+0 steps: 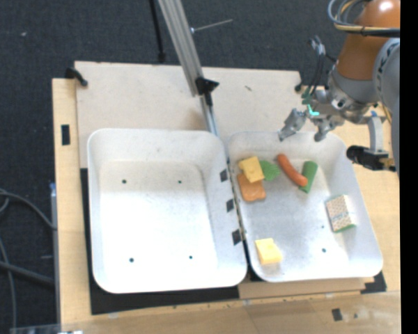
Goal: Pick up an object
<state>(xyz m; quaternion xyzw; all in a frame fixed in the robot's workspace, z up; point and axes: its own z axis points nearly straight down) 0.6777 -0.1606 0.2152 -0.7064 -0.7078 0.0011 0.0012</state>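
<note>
In the camera view, the grey arm (366,47) with its orange band comes in from about two o'clock and hangs over the far rim of the right bin (366,252). The jaws (306,127) are spread apart, released, with nothing between the two fingers; one finger (291,126) points down toward the bin's back edge and the other sits just to its three o'clock side.

The right bin holds all the loose objects. Near its wall at nine o'clock, a yellow block (251,169) lies touching an orange-brown piece (252,190) just below it, at the block's six o'clock. A small green piece (269,170) sits against the yellow block at its three o'clock. Further toward three o'clock, an orange carrot-shaped object (292,170) lies at a slant, and a green cylinder (309,176) rests touching its lower end. All of these lie below the jaws, toward six o'clock from them, and apart from the fingers. A pale speckled box (340,213) sits near the bin's three o'clock wall, tilted. A second yellow block (267,250) lies alone toward the bin's six o'clock side, well apart from the rest.

The left bin (101,158) sits just beside the right one on the table (139,96). A slanted metal rail (181,37) rises from the table between the bins' far edges toward twelve o'clock.
</note>
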